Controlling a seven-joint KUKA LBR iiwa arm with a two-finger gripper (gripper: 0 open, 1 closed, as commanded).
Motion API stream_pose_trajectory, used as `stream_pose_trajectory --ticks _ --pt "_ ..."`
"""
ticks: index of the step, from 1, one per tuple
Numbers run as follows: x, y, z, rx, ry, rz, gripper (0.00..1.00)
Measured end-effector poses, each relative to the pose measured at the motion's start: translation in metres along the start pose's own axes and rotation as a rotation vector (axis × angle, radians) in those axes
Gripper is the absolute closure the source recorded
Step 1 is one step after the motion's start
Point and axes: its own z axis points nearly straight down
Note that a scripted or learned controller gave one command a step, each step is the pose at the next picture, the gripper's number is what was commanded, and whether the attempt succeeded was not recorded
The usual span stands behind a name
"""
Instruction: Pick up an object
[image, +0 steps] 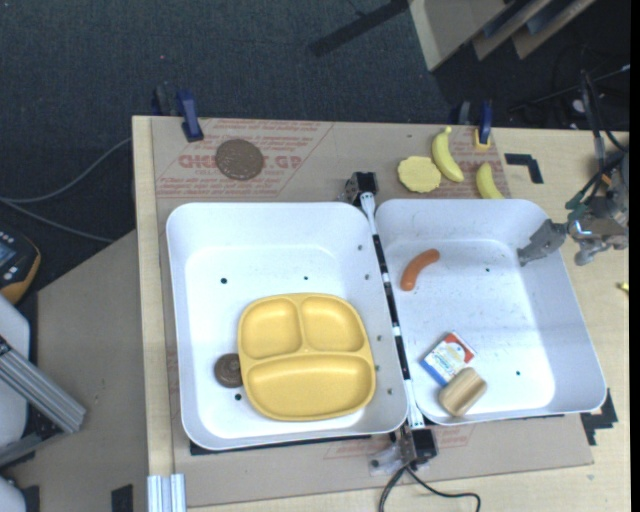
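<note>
Three pickable items, sausage (420, 268), carton (447, 358) and bread roll (462, 391), lie loose in the right bin (560, 330); end effector (560, 238) at its far corner, finger state unclear, holds nothing.

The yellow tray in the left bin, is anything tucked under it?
A small brown round piece pokes out at the left edge of the yellow divided tray in the left bin. Its right side is covered by the tray, and anything else beneath is hidden too.

Faded red print runs across the cardboard sheet (300, 150) in the upper middle of the frame, above the left bin; a brown disc (239, 158) covers part of it, and only scattered letters, perhaps "CH" and "GR", show.
</note>
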Motion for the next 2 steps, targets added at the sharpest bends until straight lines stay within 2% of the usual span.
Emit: stream_pose_trajectory --ticks 1,2 --pt "0.073 0.02 0.098 0.008 0.006 -0.007 0.0" --pt "0.091 -0.019 0.151 0.009 0.004 0.001 0.0"
